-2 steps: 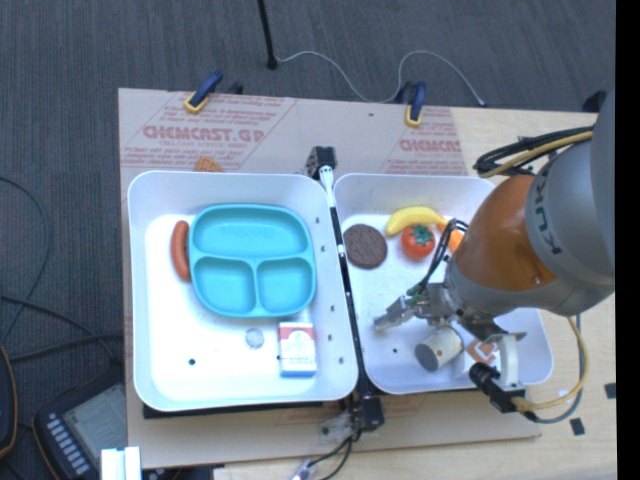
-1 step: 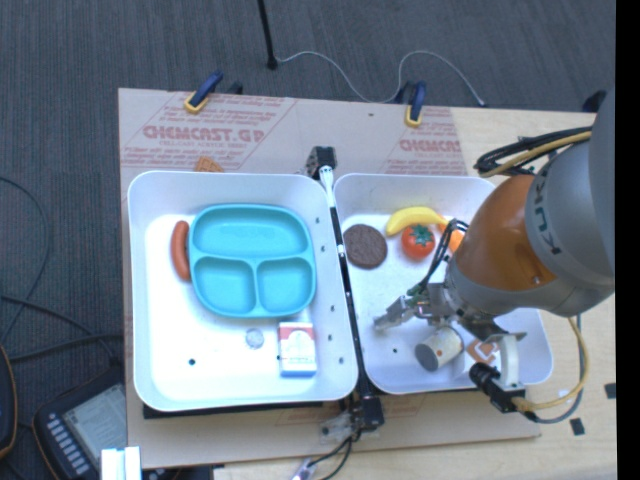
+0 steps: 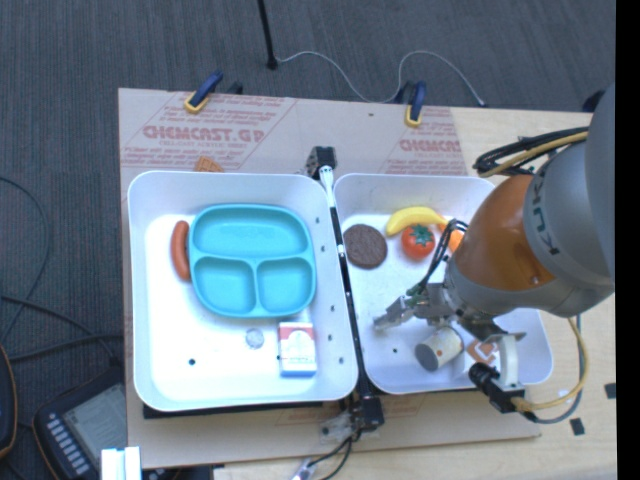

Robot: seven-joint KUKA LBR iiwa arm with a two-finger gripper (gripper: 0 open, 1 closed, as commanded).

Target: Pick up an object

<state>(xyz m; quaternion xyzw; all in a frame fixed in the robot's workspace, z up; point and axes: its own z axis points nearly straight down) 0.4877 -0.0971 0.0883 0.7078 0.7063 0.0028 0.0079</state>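
My gripper (image 3: 402, 311) hangs low over the middle of the right bin (image 3: 395, 373), under the orange wrist band. Nothing is visibly held in it. Just to its right, close beside it, a beige cup (image 3: 438, 350) lies on its side. At the back of this bin are a brown round cookie (image 3: 365, 246), a red tomato (image 3: 419, 241) and a yellow banana (image 3: 414, 217). An orange piece (image 3: 457, 236) peeks out from under the arm. A small orange and white item (image 3: 487, 349) lies right of the cup.
The left bin (image 3: 160, 368) holds a light blue divided tray (image 3: 252, 259), a red sausage (image 3: 180, 250) to the tray's left, a small red, white and blue box (image 3: 297, 348) and a small grey disc (image 3: 254, 339). The arm's bulk covers the right bin's right half.
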